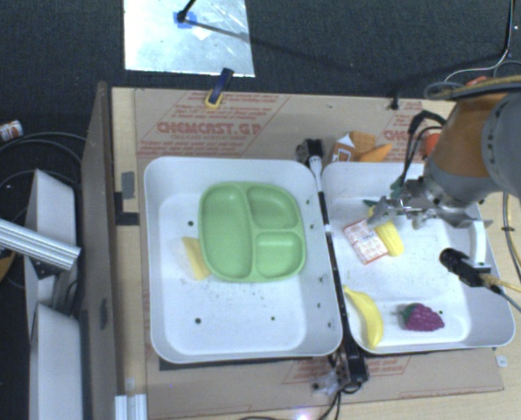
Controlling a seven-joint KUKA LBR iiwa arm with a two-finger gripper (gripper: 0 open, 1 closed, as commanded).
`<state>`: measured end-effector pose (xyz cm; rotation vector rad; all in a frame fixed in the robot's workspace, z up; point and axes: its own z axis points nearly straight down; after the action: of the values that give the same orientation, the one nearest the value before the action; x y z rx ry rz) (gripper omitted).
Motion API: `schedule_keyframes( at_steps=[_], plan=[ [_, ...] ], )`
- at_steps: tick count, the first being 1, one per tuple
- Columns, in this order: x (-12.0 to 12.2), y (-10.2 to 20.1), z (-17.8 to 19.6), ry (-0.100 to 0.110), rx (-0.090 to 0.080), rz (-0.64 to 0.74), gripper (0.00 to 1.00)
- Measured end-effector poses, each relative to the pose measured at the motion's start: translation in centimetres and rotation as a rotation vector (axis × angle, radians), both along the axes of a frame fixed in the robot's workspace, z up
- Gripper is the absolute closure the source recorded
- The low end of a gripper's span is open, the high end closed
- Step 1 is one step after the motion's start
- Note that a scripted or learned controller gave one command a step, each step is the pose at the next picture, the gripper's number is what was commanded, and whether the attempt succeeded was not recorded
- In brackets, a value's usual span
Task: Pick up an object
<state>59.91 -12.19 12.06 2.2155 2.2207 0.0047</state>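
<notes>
Arm reaching into the right bin from the right.
The gripper [384, 210] hangs low in the right bin [488, 322], just above a small yellow piece [389, 238] beside a red-and-white packet [365, 241]; whether it is clenched or released cannot be told. A banana [366, 315] and purple grapes [422, 318] lie near the front. A green plate [249, 232] sits in the left bin [168, 322].

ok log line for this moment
gripper over right bin | beside corn and card | banana, grapes near front | nothing seen held
</notes>
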Motion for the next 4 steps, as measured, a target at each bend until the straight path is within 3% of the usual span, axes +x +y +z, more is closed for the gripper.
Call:
schedule_keyframes(
  at_steps=[1, 2, 3, 4],
  plan=[
    [0.6, -0.5, -3.0, 0.0, 0.005, 0.0, 0.0],
    [0.0, -1.3, -0.1, 0.001, 0.0, -0.001, 0.0],
    [1.5, -1.6, -3.1, -0.003, 0.002, 0.002, 0.0],
    [0.7, -0.9, -2.9, -0.015, -0.006, 0.0, 0.0]
  ],
)
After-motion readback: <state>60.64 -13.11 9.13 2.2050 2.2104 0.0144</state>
